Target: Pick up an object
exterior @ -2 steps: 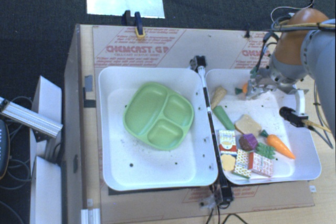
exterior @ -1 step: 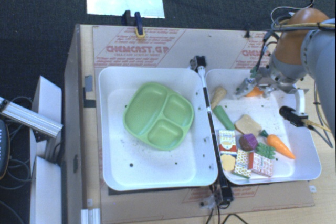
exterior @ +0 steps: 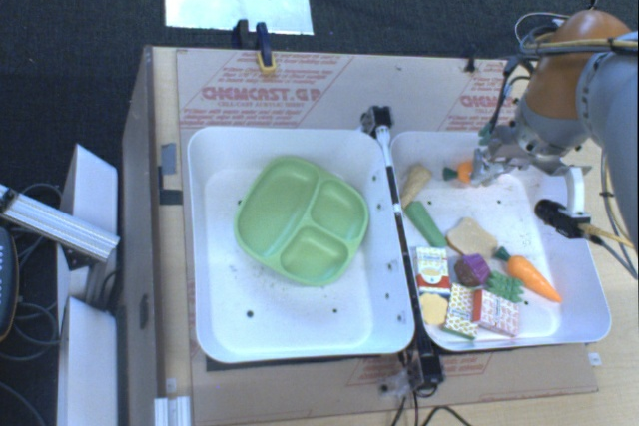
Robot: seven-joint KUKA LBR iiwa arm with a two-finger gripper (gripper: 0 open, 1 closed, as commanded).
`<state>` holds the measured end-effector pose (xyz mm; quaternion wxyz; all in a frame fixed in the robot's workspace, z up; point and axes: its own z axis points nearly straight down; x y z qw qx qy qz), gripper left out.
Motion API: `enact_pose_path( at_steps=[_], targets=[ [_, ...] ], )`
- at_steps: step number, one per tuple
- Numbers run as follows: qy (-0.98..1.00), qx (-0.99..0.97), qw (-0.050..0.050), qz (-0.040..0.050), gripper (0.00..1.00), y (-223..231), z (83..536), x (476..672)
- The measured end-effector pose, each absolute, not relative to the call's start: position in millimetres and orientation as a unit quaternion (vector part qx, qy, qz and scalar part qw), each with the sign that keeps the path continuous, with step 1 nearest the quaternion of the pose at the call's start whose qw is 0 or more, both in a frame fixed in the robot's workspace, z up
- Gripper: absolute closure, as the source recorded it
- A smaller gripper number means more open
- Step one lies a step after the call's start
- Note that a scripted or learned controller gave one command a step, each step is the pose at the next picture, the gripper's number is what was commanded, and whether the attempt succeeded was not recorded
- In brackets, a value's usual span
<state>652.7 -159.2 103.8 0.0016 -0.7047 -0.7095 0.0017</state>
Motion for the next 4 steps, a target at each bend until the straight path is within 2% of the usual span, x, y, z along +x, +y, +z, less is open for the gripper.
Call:
enact_pose_path(
  at_steps=[1, 2, 3, 4],
  targets=[
    [-0.71, -0.705, 0.0, 0.0008, 0.0, -159, 104, 653.5],
    [-0.709, -0.705, 0.007, 0.0005, 0.0, -194, 88, 668.8],
    [-0.71, -0.704, 0.013, 0.0038, 1.0, -194, 98, 666.9],
    [-0.709, -0.705, -0.002, -0.0022, 1.0, -109, 222, 644.4]
  ],
)
